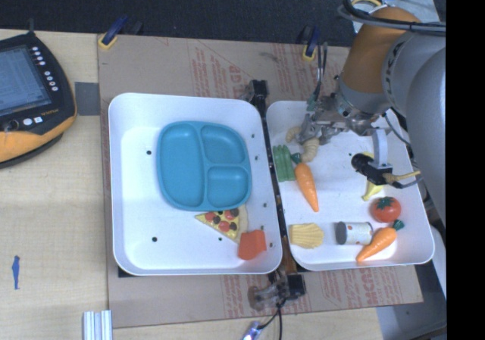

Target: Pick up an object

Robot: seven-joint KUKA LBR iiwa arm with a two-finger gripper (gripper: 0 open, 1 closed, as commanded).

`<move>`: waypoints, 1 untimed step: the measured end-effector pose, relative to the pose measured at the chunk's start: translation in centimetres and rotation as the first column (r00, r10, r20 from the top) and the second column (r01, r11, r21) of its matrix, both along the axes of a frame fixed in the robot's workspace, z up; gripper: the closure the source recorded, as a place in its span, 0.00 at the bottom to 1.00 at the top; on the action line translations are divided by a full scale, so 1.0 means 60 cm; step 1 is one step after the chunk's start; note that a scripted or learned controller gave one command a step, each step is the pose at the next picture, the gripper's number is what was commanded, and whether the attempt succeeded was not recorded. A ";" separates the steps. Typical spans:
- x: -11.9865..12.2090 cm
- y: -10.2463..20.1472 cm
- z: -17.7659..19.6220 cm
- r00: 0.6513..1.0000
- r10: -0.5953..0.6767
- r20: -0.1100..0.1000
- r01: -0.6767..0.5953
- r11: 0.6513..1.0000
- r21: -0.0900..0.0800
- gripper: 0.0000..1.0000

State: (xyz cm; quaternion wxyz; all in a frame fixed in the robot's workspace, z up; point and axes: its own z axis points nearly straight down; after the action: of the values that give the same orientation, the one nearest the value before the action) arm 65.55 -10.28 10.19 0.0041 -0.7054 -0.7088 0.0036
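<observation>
Carrot point(306, 185) lies in the right bin point(424, 255), near its left wall. The left bin point(129, 179) holds a blue plate point(203, 164). The gripper point(314, 130) hangs just beyond the carrot; whether it is clenched cannot be told.

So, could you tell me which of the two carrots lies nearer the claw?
The carrot with green leaves, near the right bin's left wall, just below the claw. The other carrot lies by the bin's lower right corner.

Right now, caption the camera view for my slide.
Gripper low over right bin toys; blue plate in left bin.
</observation>
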 end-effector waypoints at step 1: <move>0.002 0.124 0.152 1.000 0.000 0.010 0.000 1.000 0.000 1.00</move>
State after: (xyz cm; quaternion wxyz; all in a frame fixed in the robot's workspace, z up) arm 65.69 -2.85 19.32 0.0008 -0.7053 -0.7089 0.0000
